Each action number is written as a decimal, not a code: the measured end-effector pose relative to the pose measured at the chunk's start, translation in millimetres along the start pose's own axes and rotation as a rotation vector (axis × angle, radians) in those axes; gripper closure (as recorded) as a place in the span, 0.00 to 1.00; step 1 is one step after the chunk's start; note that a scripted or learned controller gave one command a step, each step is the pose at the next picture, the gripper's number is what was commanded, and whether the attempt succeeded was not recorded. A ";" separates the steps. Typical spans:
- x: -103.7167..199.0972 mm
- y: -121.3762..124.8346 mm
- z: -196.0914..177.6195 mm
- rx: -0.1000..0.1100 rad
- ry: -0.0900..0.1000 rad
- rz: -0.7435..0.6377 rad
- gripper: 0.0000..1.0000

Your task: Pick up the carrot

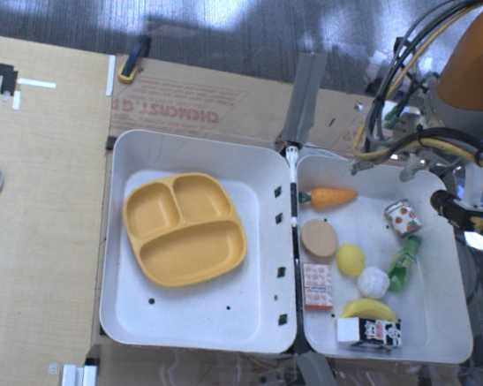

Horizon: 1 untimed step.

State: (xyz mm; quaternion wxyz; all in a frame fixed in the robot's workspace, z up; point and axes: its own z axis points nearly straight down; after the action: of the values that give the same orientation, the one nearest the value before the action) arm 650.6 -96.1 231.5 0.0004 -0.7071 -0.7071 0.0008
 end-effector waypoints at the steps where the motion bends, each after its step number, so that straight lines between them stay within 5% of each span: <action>1: 26.7 8.4 -34.8 -0.001 -0.002 0.122 0.00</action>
State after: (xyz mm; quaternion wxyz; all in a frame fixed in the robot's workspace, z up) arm 659.1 -69.4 266.2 -0.0006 -0.7490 -0.6626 0.0012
